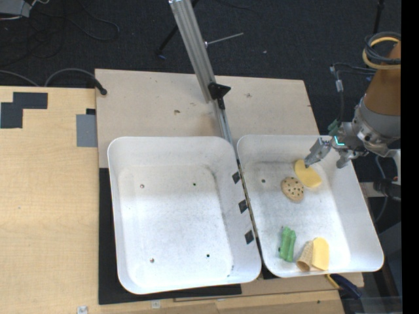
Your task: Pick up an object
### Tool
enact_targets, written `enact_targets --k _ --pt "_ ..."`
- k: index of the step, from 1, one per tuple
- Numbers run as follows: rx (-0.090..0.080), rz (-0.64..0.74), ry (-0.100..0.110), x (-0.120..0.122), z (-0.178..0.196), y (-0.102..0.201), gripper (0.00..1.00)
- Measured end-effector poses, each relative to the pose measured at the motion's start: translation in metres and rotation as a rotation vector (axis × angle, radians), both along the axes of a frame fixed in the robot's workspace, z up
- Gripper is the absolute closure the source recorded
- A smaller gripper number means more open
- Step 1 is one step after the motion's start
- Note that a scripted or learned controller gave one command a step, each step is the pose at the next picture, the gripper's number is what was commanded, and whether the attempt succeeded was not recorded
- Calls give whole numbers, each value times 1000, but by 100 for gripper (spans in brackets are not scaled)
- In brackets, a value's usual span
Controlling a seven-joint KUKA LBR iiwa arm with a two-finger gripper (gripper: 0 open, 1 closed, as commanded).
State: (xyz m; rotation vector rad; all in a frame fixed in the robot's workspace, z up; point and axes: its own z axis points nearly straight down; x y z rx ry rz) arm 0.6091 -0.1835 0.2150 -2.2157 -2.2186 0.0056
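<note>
Camera view showed the arm (383,103) reaching in from the right over the right bin (366,231), with the gripper (329,154) low near that bin's upper right part. Its fingers were spread: one grey finger (317,154) pointed down toward a yellow block (309,175) and seemed to touch or nearly touch its upper edge, while the other (343,160) hung over the bin's right rim, well to the side. Nothing sat between them, so no object was held. Just beside the block, touching or almost touching its lower left, lay a tan dotted disc (293,189). Further down the bin were a green piece (287,243) and a cone (313,254) with a yellow end, close together near the front rim. The left bin (131,156) held no object that could be made out. The step in hand looked like lining up on the yellow block. To do it well, the gripper probably needed to shift toward the bin's middle so that the block sat squarely between both fingers rather than under one of them, then descend until the tips straddled its sides before closing. Closing from the pose shown would likely have nudged the block against the disc instead of pinching it. A straight lift, checked for the block rising clear of the bin floor, seemed the safest finish.
</note>
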Motion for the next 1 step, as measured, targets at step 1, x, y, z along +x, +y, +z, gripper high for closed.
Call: enact_targets --k 1 --pt "-1 2 -4 1 2 0 0"
